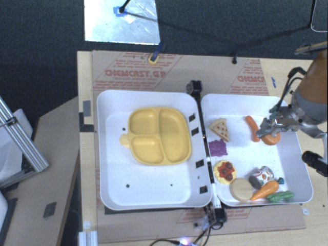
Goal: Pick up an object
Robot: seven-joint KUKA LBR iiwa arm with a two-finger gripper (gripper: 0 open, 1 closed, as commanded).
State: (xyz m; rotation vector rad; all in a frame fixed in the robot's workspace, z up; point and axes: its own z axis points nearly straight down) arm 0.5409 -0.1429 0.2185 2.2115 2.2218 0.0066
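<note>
Two bins: side by side on surface, ordered left to right below.
Left bin: yellow divided plate, nothing in it.
Right bin: pizza slice, purple piece, round pizza, carrot, hotdog, orange object.
Gripper: low over orange object, open/closed cannot tell.
Step tip: centre on orange object, clear the hotdog just beside, descend straight.

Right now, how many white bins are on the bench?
2. The left bin holds a yellow tray; the right bin holds the toy food, with the gripper over its far right side.
</note>
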